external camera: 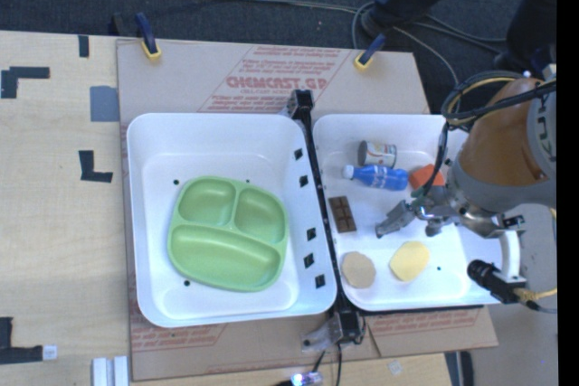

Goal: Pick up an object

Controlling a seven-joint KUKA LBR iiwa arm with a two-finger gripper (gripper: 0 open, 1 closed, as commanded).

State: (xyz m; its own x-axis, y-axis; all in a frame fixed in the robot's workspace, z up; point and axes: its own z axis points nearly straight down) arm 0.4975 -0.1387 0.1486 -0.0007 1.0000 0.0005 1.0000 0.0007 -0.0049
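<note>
My gripper [412,226] hangs over the middle of the right bin [452,292], open, with nothing between its fingers. Just below it lies a yellow lump [410,260], and a tan round cookie [358,269] lies to that lump's left. A brown chocolate bar [341,213] rests left of the gripper, close to the divider. Behind the gripper lie a blue bottle [377,178] on its side, a small grey can [376,151] and an orange object [423,176] partly hidden by the arm.
The left bin [145,194] holds a green sectioned plate [228,232]. A black divider [310,194] runs between the two bins. Cables loop over the arm at the right, and yellow-tipped clamps [149,48] hold the board at the back.
</note>
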